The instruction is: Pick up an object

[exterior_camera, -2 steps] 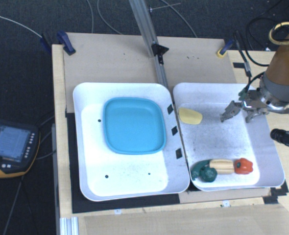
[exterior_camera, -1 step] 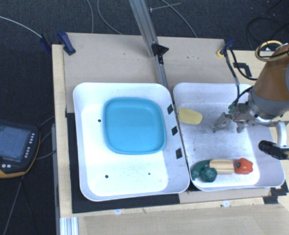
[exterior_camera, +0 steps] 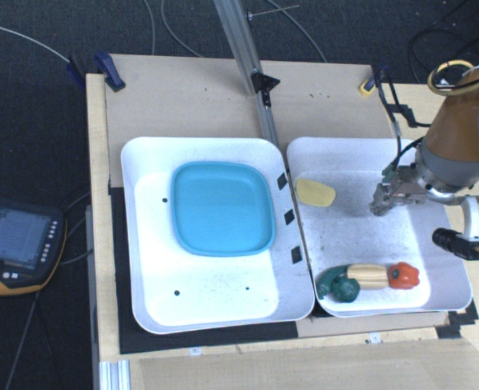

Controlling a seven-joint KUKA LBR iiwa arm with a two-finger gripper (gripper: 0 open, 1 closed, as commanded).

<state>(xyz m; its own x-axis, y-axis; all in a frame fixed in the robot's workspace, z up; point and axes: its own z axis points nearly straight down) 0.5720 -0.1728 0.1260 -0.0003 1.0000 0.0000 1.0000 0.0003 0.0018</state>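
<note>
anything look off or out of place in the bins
Nothing stands out. The blue plate lies flat in the left bin. In the right bin a yellow piece lies near the divider, and three toy foods bunch along the front wall. The gripper hovers above bare floor.

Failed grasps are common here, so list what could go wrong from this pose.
1. The gripper sits over bare floor of the right bin, apart from the yellow piece; closing here likely grabs nothing.
2. The green item, tan piece and red item crowd the bin's near wall, so a descent there may hit the rim.
</note>
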